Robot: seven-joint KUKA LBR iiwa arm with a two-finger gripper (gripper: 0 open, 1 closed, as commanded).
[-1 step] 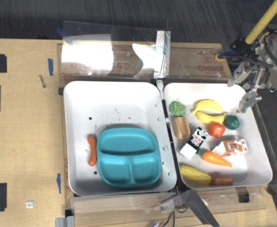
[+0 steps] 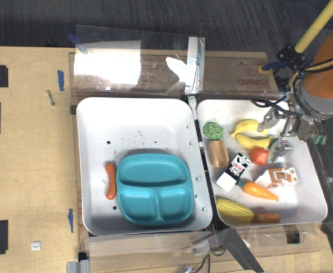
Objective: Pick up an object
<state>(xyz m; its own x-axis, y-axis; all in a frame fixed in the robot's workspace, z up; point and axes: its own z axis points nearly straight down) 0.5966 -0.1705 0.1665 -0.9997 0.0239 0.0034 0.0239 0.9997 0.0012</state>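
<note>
1. Camera view, layout: two white bins are set side by side. The left bin (image 2: 92, 118) carries a teal divided tray (image 2: 153, 187) with an orange sausage-like piece (image 2: 110, 181) just beside its left edge.
2. The right bin (image 2: 314, 201) serves as the picking source; the toys are crowded in it, touching or just beside one another: a banana (image 2: 247, 131), a tomato (image 2: 259, 155), a green berry-like ball (image 2: 213, 131), a bread roll (image 2: 217, 152), a black-and-white carton (image 2: 237, 169), a carrot (image 2: 259, 191), corn (image 2: 234, 210) and a small white-and-orange box (image 2: 280, 177).
3. No object is seen lifted; the pick is judged not yet made.
4. Arm pose: the wrist is reached in from the right, and the gripper (image 2: 275, 134) is lowered over the banana and tomato.
5. The pincer appears parted, with nothing seen between its fingers (image 2: 268, 118).
</note>
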